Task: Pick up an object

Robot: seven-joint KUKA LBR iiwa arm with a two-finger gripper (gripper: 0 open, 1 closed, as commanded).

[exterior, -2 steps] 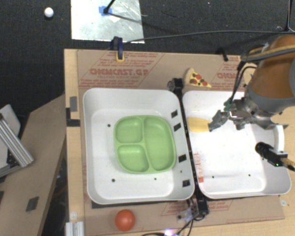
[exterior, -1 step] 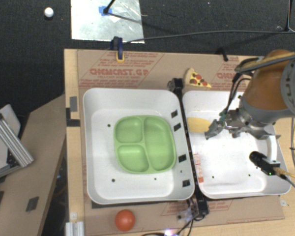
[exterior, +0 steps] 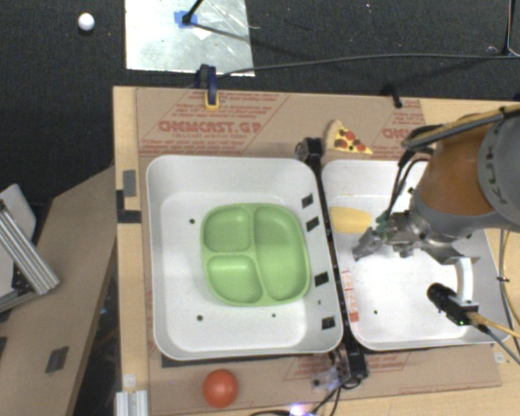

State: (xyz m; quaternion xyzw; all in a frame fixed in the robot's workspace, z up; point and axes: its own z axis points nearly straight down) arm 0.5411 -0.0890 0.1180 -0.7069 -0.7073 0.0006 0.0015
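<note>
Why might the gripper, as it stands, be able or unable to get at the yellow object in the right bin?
Probably able: the yellow object lies uncovered in the right bin, just beside the gripper, with nothing between them.

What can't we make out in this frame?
- Claw: open or shut unclear, too small and blurred in the camera view.
- Yellow object: its right end hidden by the arm; identity unclear.
- Right bin: far right part covered by the arm.
- Pizza slice toy: small, details blurred.
</note>
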